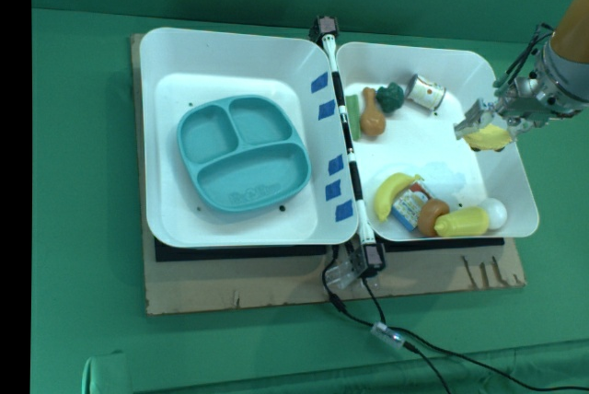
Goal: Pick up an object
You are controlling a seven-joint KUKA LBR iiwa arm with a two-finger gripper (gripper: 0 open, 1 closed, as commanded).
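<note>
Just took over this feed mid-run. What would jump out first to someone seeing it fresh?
The big teal divided plate lies alone in the left bin. At the right bin's far right edge, the pincer holds a yellow object between its fingers. A banana and other toy food cluster near the front.

No text can be read. The small red-and-blue printed carton [409, 204] and the white cylindrical can [426, 92] carry printed marks, too small to make out.

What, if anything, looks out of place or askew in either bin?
Nothing stands out. The teal divided plate lies flat in the left bin; the toys sit loosely scattered in the right bin, and the gripper holds a yellow item.
</note>
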